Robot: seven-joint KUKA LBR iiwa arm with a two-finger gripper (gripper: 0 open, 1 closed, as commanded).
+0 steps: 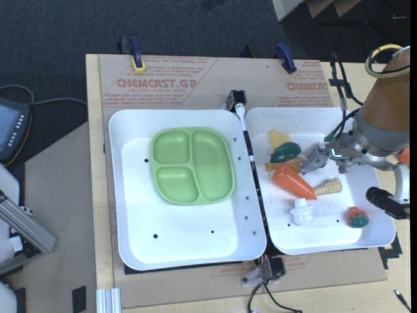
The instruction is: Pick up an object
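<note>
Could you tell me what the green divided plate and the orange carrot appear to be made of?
The green divided plate looks like moulded plastic with a matte finish: even pale colour, soft rounded dividers, no glare. The orange carrot seems to be a toy of smooth plastic or rubber, judging by its uniform bright colour and a faint sheen; which of the two cannot be told from here.

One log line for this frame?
gripper: over right bin, holding nothing | nearest: carrot, green toy, cone | left bin: green tray
</note>
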